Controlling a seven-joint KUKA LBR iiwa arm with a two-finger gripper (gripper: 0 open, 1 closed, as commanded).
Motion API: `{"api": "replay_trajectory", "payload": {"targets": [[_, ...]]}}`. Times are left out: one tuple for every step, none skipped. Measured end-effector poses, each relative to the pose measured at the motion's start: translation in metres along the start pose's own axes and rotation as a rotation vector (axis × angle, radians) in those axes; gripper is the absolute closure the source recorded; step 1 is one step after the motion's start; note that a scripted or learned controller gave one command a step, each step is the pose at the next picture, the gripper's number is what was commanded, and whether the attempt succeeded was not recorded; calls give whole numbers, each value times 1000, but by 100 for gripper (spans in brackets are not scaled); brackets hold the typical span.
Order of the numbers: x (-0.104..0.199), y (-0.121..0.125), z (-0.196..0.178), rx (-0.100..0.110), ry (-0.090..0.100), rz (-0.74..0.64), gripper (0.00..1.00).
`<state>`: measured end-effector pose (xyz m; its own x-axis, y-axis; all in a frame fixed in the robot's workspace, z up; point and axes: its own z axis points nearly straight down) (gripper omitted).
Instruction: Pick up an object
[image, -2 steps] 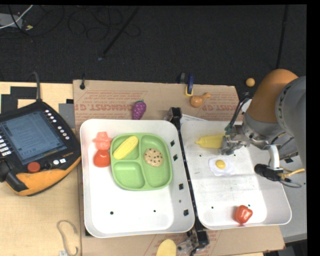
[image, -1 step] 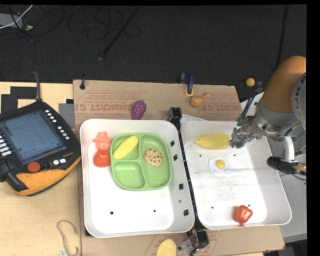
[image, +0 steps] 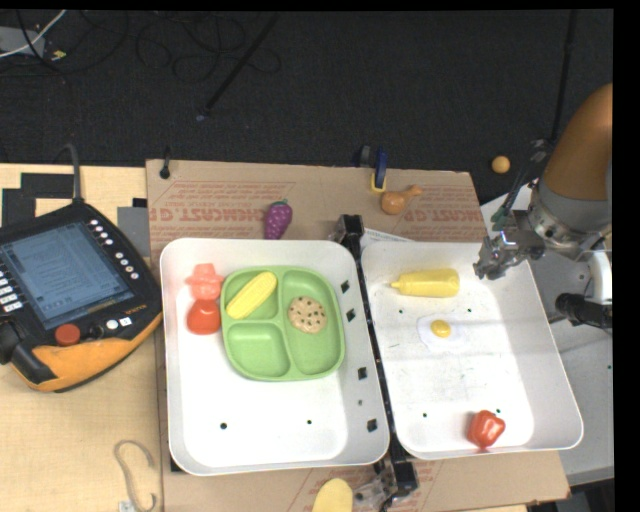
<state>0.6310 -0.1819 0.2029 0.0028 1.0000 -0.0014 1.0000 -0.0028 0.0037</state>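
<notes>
Jaws (image: 492, 262) hover at the right bin's (image: 560, 400) upper right rim, beside a yellow mustard bottle (image: 428, 284) lying inside; whether they are spread or closed cannot be told.

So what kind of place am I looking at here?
Most likely a robotics lab bench: a teach pendant lies beside two white bins of toy food, such as a plastic mustard bottle, on taped cardboard.
</notes>
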Motion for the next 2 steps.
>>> {"api": "replay_trajectory", "payload": {"targets": [[-2,0,-26,1,1,-1,100],[32,-39,-15,10,4,-3,100]]}}
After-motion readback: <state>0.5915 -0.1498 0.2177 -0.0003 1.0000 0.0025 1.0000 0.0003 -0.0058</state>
